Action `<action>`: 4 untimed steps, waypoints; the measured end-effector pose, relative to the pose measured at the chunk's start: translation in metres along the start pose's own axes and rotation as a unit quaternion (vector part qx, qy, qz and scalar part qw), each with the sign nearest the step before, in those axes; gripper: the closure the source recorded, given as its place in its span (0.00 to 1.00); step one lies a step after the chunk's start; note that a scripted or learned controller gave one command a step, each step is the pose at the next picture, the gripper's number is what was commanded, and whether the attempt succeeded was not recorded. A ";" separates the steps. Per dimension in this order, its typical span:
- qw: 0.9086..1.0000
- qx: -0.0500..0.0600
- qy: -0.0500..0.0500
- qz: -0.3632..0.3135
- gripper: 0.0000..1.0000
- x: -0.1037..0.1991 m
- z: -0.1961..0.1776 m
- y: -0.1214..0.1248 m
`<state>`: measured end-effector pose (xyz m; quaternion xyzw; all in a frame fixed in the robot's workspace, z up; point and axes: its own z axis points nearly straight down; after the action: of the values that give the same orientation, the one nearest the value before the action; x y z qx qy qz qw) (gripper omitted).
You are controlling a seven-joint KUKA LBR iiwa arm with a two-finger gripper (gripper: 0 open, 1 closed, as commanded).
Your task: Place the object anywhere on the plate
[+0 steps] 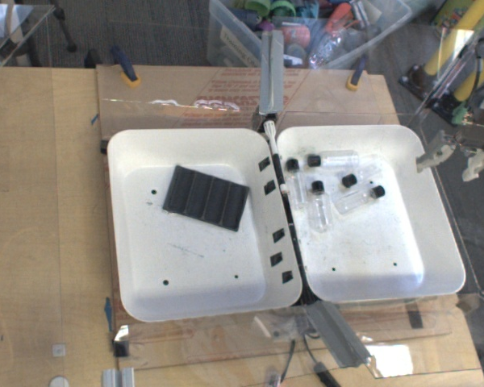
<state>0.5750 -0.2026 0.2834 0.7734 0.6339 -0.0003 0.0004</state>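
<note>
Several clear tubes with black caps (339,192) lie heaped in the right bin (403,256), none picked up yet, so the claw (456,158), blurry past that bin's right rim (apart or together, I cannot tell), likely must grab one first, then carry it to the dark plate (206,197) in the left bin (185,272).

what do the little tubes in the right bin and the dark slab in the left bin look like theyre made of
The vials look like clear glass or plastic, see-through against the white bin, with black caps that are probably plastic. The dark plate looks like matte black plastic or rubber, ribbed into panels, with no shine.
</note>
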 end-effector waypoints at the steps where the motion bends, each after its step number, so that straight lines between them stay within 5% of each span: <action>1: 1.000 -0.001 0.000 0.001 1.00 -0.001 -0.011 0.001; 2: 1.000 -0.001 0.000 0.001 0.00 -0.001 -0.010 0.001; 3: 1.000 -0.002 -0.001 0.001 1.00 -0.003 -0.020 0.001; 4: 1.000 -0.002 -0.001 0.001 0.00 -0.003 -0.020 0.001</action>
<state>0.5755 -0.2052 0.3032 0.7743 0.6328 0.0000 0.0023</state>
